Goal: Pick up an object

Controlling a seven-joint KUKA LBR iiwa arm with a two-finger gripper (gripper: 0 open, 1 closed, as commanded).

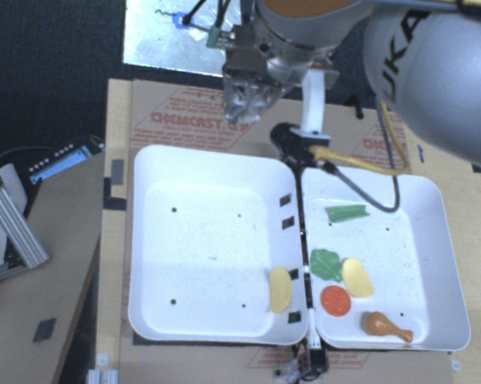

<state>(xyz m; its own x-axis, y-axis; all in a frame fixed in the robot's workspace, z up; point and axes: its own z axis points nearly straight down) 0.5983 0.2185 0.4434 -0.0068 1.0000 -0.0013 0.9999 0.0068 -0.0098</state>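
smooth round orange disc (335, 300) beside leafy green piece (326, 264).

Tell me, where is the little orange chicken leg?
The chicken leg lies in the right bin, near its front right corner, just right of the red tomato.

The counter (71, 240) is carrying a brown cardboard sheet (188, 117), on which two shallow white bins are sitting side by side and touching, the left bin (149, 246) and the right bin (437, 269).
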